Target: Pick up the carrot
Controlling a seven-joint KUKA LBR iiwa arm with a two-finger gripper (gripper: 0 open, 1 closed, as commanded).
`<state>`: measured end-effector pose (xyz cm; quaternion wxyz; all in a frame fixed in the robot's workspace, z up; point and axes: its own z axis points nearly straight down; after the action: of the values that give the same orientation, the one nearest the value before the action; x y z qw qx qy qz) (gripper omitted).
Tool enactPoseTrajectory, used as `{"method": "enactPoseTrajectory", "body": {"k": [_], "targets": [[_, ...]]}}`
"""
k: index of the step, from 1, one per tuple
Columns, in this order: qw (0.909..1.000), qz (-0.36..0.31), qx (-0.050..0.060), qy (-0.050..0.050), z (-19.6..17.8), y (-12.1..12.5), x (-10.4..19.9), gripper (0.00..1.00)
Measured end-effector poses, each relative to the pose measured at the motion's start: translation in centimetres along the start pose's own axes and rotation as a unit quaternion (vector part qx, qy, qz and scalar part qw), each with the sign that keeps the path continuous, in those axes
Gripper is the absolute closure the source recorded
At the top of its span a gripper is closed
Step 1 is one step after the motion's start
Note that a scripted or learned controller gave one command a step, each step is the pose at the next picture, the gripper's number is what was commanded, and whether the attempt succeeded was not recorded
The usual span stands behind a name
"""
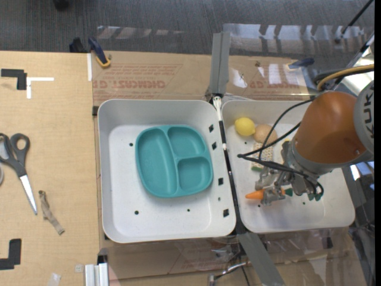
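Camera view, carrot: the carrot (255,195) lies in the right bin (333,219), near its front-left corner.
Camera view, tool: the tool (271,190) is low, just beside the carrot, probably placed to grasp it; released or clenched, I cannot tell.

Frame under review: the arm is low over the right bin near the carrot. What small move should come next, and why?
Probably a slight shift toward the bin's left wall, then a short descent. The carrot lies on the floor of the right bin, its orange tip poking out just left of the pincer, and nothing shows it being held. The lemon sits well away, so it should not interfere.
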<state>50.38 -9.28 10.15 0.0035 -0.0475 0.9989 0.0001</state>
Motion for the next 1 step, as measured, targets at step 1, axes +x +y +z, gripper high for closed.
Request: {"method": "enactPoseTrajectory", "body": {"k": [1], "targets": [[1.0000, 0.000, 0.000, 0.000, 0.00, 0.00, 0.00, 0.00]]}}
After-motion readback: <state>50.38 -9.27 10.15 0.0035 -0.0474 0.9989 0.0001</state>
